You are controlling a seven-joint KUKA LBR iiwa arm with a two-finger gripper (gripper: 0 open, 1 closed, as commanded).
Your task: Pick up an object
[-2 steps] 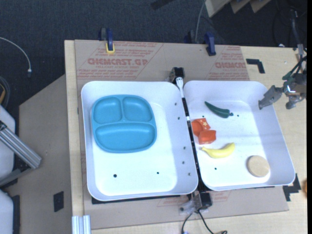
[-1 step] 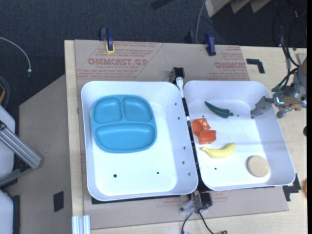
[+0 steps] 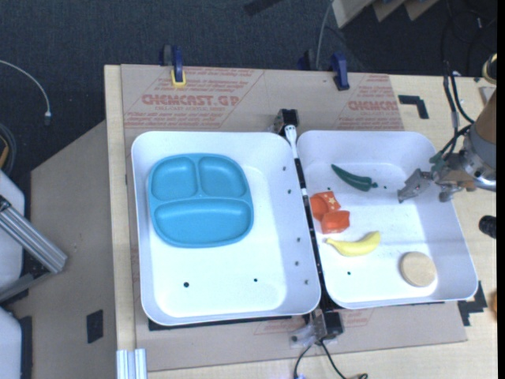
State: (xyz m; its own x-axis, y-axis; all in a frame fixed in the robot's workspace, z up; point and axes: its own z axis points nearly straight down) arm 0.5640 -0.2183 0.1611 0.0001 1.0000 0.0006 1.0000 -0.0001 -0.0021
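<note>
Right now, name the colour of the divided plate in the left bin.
Light blue plate, seen in the camera view.

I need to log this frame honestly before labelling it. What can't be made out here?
- Arm: cut off by the camera view's right edge; just the wrist shows.
- Gripper: nothing seen between its spread fingers; height above the right bin unclear.
- Red items beside the banana: too small to identify.
- Print on the board: blurred.

Two white bins, one blue plate, one green pepper, two red pieces, one banana, one biscuit
</note>
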